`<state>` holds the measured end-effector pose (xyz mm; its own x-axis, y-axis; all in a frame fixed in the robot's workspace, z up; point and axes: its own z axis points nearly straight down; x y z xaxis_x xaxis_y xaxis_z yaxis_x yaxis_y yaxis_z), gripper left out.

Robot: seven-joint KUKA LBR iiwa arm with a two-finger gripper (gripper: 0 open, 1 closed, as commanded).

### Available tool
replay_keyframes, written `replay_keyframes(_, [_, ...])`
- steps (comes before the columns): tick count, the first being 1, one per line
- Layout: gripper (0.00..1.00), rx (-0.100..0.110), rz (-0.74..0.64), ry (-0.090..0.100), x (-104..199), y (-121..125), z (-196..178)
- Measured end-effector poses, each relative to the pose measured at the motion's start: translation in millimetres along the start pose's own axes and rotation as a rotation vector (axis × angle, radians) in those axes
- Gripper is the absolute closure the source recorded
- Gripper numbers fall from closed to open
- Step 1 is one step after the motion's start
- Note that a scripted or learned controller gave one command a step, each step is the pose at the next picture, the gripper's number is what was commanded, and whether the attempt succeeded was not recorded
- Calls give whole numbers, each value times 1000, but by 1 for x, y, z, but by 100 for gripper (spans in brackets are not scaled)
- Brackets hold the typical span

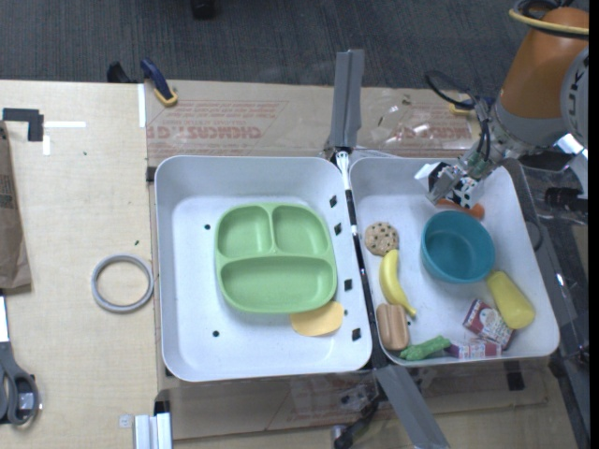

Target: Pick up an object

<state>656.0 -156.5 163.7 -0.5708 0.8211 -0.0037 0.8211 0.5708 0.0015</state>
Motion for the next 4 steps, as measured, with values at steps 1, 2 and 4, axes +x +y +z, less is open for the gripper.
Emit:
replay_keyframes(1, [0,0,0,0,0,0,0])
replay_keyframes(2, [0,1,94,1,30,26,-48])
replay_keyframes(4, [0,-16,239,-14,18,-4,56])
